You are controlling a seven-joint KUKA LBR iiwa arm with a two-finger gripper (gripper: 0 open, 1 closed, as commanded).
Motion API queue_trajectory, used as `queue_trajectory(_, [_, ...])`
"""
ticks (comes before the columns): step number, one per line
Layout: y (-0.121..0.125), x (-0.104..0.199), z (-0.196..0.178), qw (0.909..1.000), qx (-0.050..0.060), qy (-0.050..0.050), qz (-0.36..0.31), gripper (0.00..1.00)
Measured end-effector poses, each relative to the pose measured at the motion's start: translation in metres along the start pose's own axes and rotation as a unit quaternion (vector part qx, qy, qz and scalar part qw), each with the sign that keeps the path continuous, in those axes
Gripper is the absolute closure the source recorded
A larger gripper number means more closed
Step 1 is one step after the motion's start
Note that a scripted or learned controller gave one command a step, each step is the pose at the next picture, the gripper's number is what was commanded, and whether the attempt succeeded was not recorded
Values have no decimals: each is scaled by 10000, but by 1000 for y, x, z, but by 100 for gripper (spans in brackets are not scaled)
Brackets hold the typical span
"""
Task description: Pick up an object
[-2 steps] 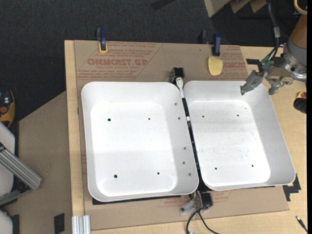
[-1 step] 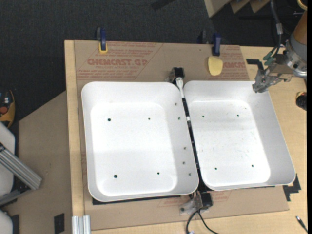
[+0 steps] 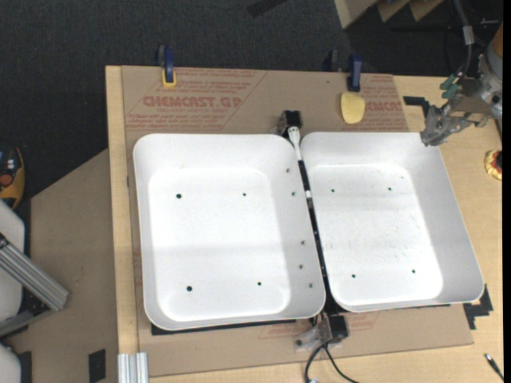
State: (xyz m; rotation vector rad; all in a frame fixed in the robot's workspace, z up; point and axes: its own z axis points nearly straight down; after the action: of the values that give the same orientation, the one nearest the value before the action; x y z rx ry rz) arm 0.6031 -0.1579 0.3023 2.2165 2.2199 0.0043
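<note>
From above, two white bins sat side by side on a brown board: the left bin (image 3: 215,230) and the right bin (image 3: 387,218), their inner rims touching along a dark strip down the middle. A small yellow object (image 3: 352,107) lay on the board just beyond the right bin's far rim, below a blue clamp (image 3: 354,73). The gripper (image 3: 437,132) hung at the right bin's far right corner, well apart from the object, holding nothing, and how wide it stood open could not be told.
</note>
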Motion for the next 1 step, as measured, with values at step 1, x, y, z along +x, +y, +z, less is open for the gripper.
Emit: queue_trajectory(1, [23, 103, 11, 10000, 20, 18, -41, 100])
